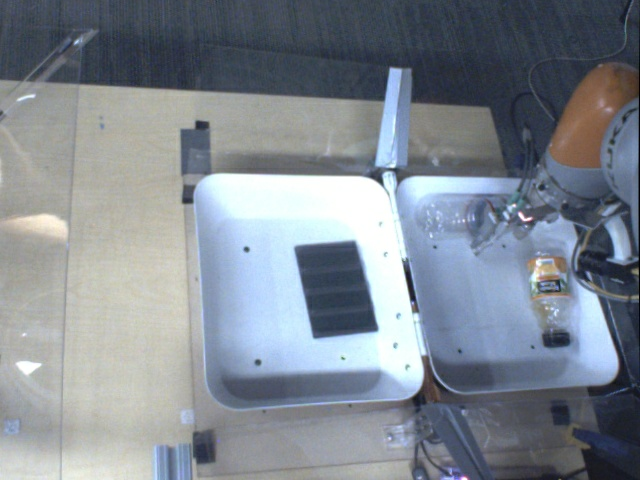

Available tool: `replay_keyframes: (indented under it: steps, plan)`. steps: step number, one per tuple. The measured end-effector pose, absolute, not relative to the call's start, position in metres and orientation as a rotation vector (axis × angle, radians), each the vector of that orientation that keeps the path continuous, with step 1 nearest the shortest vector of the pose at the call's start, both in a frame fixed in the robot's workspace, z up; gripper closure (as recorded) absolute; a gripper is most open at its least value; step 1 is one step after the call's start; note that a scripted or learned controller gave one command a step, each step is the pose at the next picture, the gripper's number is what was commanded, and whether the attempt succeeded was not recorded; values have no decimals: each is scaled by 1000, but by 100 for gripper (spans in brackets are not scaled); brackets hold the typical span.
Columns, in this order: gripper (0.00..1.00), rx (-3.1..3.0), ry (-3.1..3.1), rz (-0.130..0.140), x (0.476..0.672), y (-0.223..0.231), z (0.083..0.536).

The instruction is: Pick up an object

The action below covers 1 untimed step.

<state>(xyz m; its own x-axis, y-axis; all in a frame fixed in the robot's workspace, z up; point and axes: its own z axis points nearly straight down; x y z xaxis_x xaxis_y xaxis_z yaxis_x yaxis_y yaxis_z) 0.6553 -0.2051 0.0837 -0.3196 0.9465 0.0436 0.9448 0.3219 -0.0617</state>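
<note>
arm [600, 143]: grey casing | orange rounded band above wrist | black cables trailing alongside

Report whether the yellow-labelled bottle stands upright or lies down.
Lying down. The bottle rests lengthwise on the floor of the right bin, dark cap toward the near rim.

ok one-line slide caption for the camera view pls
Gripper low in right bin beside clear bottle; black ridged block in left bin.

Left bin [215, 268] holds a pad [336, 288]. In the right bin [470, 358]: one bottle [450, 215] at 11 o'clock, another bottle [549, 296] at 3.
</note>
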Motion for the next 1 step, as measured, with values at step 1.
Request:
replay_keyframes:
  steps: [1]
  plan:
    - [0, -1763, -2553, 72, 652, -164, 84]
